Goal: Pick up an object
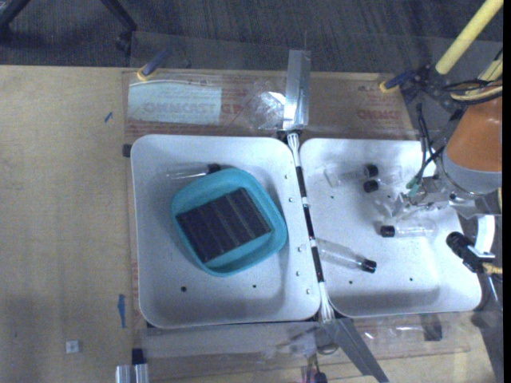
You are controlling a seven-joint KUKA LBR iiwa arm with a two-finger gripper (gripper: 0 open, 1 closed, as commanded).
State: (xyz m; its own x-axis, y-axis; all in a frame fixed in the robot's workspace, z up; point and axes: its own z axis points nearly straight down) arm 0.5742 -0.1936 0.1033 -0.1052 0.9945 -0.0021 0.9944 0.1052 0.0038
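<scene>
Two white bins side by side on a tan wooden table [56,214]. Left bin [152,286]: one teal square container [229,220], tilted, dark ribbed panel on top, plus one clear tube with black cap [192,171] just beyond its far-left corner. Right bin [415,282]: about five clear tubes with black caps. One lies near the divider [345,257], one at mid-bin [403,230], two sit close together at the far side [369,178], the rest cluster by the gripper; exact count hard to tell. Crumpled clear plastic [267,108] and a metal bracket [297,90] lie beyond the bins. Dark carpet floor [239,6] at far edge. Arm [477,146] enters from right, orange band visible, over the right bin's far-right part. Gripper [415,200] sits low among the tubes; cannot tell if clenched or released.
</scene>
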